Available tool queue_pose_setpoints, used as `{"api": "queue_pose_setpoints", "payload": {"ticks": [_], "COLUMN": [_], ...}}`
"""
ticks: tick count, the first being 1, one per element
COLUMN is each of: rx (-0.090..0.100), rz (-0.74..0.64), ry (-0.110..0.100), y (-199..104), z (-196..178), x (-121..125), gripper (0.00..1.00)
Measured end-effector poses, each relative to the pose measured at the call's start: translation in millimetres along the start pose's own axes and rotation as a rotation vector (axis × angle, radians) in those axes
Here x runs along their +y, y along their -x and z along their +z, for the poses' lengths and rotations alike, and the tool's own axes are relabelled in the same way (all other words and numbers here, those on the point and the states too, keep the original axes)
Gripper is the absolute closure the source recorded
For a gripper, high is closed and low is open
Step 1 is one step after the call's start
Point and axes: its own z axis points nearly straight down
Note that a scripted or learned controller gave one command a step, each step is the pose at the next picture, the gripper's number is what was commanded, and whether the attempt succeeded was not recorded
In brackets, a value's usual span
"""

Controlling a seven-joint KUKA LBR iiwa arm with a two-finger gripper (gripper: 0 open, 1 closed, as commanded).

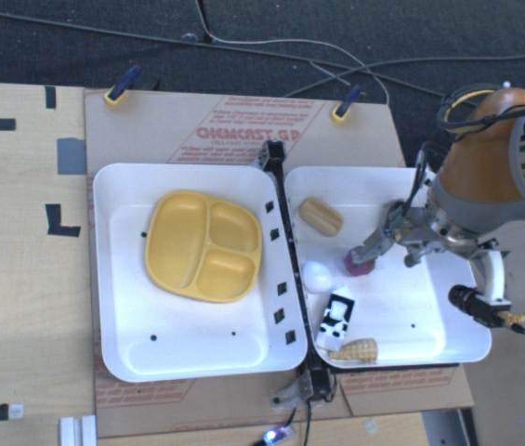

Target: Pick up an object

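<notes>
Gripper (366, 252) of the grey-and-orange arm (471, 189), low in the right bin (429, 337), tip touching a small purple object (360, 264); whether the tip is apart, together or clamped cannot be told. Next out from the tip: white ball (317, 275), just beside and toward the divider. Tan bread-like roll (321, 216), near, toward the bin's far wall. Black-and-white patterned block (337, 316), further, toward the near wall, with a waffle cone piece (354, 349) beyond it. Furthest: yellow divided plate (204, 246), in the left bin (118, 342). Progress, as judged: approach made, purple object resting on the bin floor, not yet lifted; grasp and raise remain.
</notes>
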Motion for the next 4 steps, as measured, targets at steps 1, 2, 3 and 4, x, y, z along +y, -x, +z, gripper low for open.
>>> {"api": "queue_pose_setpoints", "payload": {"ticks": [1, 2, 3, 4], "rx": [-0.002, -0.001, -0.010, -0.008], "rz": [-0.004, -0.003, 0.000, -0.002], "ry": [0.014, 0.007, 0.018, 0.019], "y": [0, 0, 3, 1], "z": [-7, 58, 106, 93], "x": [3, 1, 2, 3], "gripper": [0.00, 0.00, 0.00, 1.00]}}
